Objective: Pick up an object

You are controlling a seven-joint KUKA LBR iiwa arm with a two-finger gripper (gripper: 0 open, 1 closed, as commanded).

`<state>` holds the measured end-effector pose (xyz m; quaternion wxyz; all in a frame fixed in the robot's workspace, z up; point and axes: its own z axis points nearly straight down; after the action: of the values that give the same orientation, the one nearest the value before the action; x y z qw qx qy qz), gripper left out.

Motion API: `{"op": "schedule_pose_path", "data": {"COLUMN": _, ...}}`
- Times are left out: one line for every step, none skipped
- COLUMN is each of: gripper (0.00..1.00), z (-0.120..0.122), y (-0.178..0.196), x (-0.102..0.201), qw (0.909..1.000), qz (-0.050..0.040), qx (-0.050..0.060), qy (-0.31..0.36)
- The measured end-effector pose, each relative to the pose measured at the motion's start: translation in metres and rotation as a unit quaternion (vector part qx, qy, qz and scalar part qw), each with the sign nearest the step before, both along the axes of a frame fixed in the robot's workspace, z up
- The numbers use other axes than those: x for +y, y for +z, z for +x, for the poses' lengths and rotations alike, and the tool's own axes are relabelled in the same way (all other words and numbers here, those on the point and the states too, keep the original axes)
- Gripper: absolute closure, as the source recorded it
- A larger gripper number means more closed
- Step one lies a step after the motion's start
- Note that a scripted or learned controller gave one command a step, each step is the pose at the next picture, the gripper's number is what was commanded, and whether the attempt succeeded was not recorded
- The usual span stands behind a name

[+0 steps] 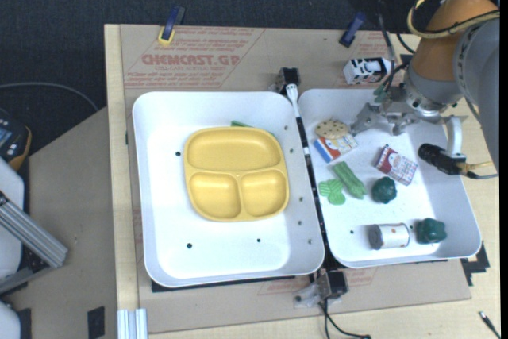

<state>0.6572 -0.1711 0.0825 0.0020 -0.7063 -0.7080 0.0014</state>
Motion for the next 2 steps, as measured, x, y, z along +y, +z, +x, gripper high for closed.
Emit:
{"op": "schedule_pose_path", "data": {"gripper": 1.0, "z": 0.002, "y": 0.014, "x": 0.0, "qw": 1.0, "qz": -0.0009, "qx": -0.003, "qy": 0.0}}
{"op": "schedule_pose_path", "data": {"gripper": 1.0, "z": 0.006, "y": 0.079, "x": -0.001, "qw": 1.0, "qz": -0.002, "qx": -0.007, "qy": 0.0}}
